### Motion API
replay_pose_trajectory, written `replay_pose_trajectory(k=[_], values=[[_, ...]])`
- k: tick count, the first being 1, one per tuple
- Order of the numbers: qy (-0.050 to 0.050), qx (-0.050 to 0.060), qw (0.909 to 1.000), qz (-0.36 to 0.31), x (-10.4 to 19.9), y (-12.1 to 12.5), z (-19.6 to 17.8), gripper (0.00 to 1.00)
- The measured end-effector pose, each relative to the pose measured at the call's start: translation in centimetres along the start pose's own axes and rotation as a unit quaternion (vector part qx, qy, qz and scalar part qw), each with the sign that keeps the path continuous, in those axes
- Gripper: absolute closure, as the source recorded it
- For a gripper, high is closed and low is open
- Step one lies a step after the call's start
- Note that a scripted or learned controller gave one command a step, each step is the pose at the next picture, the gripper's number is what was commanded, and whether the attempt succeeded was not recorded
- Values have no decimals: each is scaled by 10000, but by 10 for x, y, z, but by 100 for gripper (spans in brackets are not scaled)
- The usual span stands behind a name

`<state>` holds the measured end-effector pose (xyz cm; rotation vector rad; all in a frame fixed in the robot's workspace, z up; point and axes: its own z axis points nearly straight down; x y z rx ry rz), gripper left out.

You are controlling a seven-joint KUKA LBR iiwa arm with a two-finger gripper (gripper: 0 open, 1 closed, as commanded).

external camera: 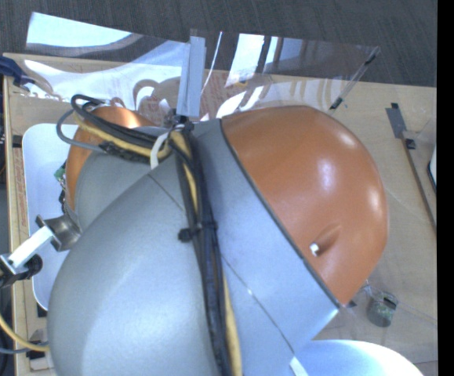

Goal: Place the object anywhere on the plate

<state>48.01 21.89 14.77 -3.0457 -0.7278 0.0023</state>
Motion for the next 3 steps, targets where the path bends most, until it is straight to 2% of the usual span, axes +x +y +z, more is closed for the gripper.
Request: replay_pose_trajectory(k=[1,2,3], values=[[-40,-15,9979,-651,-5,-3,57,100],[-50,-14,9979,-648,-6,-2,57,0],[-34,-25,9975,-704,71,52,42,0]])
